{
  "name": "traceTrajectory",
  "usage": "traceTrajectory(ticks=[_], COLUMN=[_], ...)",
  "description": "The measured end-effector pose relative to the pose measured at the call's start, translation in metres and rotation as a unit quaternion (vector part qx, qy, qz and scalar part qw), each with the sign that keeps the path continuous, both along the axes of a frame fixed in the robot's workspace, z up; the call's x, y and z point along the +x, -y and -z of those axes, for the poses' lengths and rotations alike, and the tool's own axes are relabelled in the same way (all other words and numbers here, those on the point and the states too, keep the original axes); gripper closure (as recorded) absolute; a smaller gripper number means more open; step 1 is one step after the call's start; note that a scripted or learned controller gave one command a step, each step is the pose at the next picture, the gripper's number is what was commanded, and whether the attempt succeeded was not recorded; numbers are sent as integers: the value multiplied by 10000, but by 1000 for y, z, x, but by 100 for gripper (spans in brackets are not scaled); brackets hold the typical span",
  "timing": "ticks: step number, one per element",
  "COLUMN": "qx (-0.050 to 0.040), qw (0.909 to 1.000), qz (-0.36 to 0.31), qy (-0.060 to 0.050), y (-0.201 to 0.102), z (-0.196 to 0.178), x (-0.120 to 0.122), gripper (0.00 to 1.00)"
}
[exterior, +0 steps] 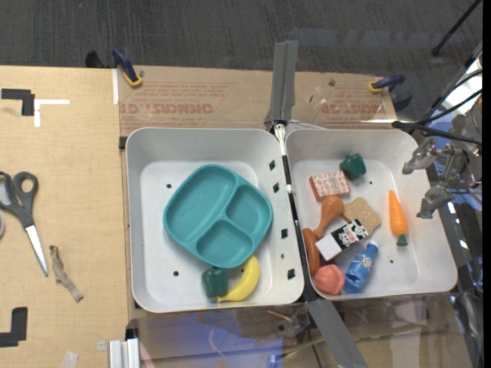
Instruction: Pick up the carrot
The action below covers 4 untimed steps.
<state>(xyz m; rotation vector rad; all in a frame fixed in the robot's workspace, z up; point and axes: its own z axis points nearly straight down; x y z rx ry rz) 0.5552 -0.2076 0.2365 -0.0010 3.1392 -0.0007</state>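
Note:
The carrot (397, 213), orange with a small green top at its near end, lies lengthwise on the floor of the right bin (430, 274), close to the right wall. My gripper (422, 183) hangs at that bin's right edge, just right of the carrot and apart from it. Its two grey fingers (415, 162) point left and stand open, with nothing between them.
Left of the carrot lie a toast slice (364, 214), a drumstick (329, 213), a cracker box (329, 184), a milk carton (341, 238), a blue bottle (360, 266), a red ball (330, 279) and a green piece (353, 165). The left bin holds a teal plate (219, 216) and a banana (244, 280).

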Motion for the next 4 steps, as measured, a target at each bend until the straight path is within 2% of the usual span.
traceTrajectory(ticks=[1,2,3,4], qx=[3,-2,-9,4], qw=[9981,9895,9898,9804], qz=[619,1445,1422,1969], qy=[0,19,44,4], y=[-9,-5,-6,-74], z=[126,143,132,38], x=[-16,9,11,-25], gripper=[0,0,100,100])
